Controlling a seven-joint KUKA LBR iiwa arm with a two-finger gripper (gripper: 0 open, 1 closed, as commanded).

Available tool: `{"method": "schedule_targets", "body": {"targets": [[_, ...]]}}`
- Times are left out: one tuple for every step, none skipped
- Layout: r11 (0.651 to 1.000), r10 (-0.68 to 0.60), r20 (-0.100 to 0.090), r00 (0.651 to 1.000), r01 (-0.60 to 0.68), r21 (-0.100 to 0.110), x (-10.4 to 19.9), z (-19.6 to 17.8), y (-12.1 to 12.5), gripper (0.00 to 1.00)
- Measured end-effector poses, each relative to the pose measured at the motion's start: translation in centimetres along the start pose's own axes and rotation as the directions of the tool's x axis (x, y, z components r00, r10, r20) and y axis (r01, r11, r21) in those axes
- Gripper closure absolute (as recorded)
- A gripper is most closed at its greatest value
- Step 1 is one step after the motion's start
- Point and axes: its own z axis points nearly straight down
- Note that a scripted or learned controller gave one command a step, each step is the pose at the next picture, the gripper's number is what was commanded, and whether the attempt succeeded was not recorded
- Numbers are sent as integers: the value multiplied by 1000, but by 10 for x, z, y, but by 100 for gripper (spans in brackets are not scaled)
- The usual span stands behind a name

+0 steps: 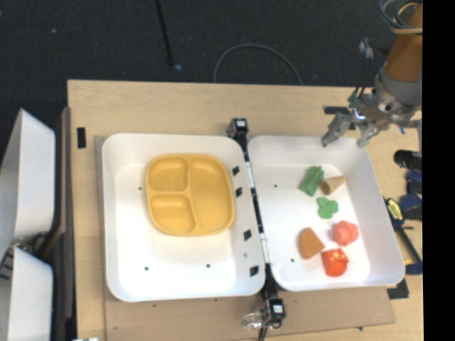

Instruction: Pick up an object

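Objects for the pick all sit in your right bin (281, 261), 6 of them, none lifted. Nearest the camera: red piece (335, 261) close to the bin's front edge. Just behind it, orange-brown piece (310, 243) to the left and pink piece (345, 231) to the right, the pink one almost touching the red one. Further back, small green clover-shaped piece (327, 207). Behind that, tan cone-shaped piece (332, 185) lying on its side, touching or nearly touching the larger green piece (311, 180) on its left; you can't tell which at this resolution.

Left bin (121, 261) holds 1 yellow tray (190, 194) with 3 compartments, flat, roughly centred, slightly toward the back.

Black clips (250, 219) run along the seam between the 2 bins.

Farthest back: gripper (350, 131) hangs over the rear right corner of the right bin, at the rim. Fingers (333, 135) spread apart, nothing between them. It's well apart from every piece; the closest is the larger green piece. Orange band (405, 55) of the arm sits above the wrist at the frame's right.
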Motion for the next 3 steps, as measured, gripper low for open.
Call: {"method": "schedule_targets", "body": {"targets": [[1000,-4,4,1000,4,-15,1,-10,3,0],[1000,-6,3,1000,6,-10,8,48,4,0],[1000,-6,5,1000,6,-13,6,89,3,0]]}}
